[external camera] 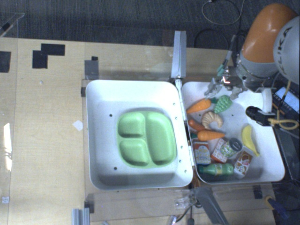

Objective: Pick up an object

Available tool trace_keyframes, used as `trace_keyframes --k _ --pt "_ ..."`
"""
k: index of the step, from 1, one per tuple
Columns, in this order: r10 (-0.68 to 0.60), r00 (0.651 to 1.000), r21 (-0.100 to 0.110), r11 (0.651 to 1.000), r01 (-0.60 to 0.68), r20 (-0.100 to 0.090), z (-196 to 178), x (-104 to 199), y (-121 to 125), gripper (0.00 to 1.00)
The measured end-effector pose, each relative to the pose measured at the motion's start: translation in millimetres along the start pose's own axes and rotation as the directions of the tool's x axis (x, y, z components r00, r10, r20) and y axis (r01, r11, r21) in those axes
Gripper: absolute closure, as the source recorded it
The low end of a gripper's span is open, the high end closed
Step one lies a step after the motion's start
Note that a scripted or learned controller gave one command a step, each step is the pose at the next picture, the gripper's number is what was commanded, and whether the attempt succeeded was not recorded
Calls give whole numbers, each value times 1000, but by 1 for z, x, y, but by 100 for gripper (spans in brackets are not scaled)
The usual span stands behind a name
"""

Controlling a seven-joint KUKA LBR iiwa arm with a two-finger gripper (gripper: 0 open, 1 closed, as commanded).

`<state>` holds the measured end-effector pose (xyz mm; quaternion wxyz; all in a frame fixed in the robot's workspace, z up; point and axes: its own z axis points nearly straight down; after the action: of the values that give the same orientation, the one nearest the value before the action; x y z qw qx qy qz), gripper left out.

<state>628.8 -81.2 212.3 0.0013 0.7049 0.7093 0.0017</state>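
Observation:
My gripper (pixel 225 87) hangs over the far edge of the right bin (pixel 276 168), open, with nothing between its fingers. Just below it lies a green knobbly toy (pixel 223 103). To that toy's left is an orange carrot (pixel 199 106), and nearer the front a tan croissant (pixel 212 120) and a second carrot (pixel 209 135). A yellow banana (pixel 249 139) lies to the right. Along the bin's front sit small cartons (pixel 202 153), a can (pixel 231 147) and a green bottle (pixel 217 169).
The left bin (pixel 101 172) holds a green divided tray (pixel 145 137). A metal divider post (pixel 178 55) stands between the bins at the back. A reddish piece (pixel 194 124) lies against the right bin's left wall.

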Motion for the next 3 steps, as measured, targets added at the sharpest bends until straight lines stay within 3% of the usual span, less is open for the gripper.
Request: trace_keyframes --k 1,2,3 --pt "-88 996 -13 996 88 4 88 -32 25 0" --pt "-77 997 -43 996 78 13 100 -58 9 0" --pt "-78 997 -57 995 79 20 85 -59 13 100"
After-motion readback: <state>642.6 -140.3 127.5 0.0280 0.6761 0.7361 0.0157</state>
